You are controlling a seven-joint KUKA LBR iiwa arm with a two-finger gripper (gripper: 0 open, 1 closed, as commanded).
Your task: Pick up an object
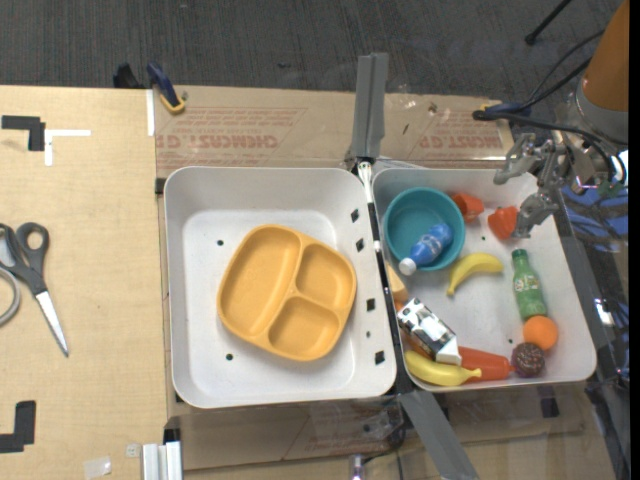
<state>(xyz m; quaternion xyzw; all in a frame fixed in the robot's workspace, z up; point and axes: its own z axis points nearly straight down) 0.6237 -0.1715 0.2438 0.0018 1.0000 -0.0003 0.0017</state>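
Note:
My gripper [521, 190] hangs over the far right corner of the right bin [578, 268], its two metal fingers spread open and nothing between them. An orange-red piece [502, 222] lies just below the lower fingertip, and a second red piece [467, 205] sits to its left. In the same bin a teal bowl [425, 226] holds a blue and white bottle [428, 246]. Closer to the front lie a small banana [475, 266], a green bottle [526, 284], an orange [540, 331], a dark red fruit [527, 359], a black and white carton [428, 330] and a larger banana [440, 371].
The left bin [190, 268] holds a yellow divided plate [288, 291]. Scissors [35, 278] lie on the wooden bench at far left. A grey bar [370, 108] rises between the bins at the back. Cables [590, 198] trail by the arm on the right.

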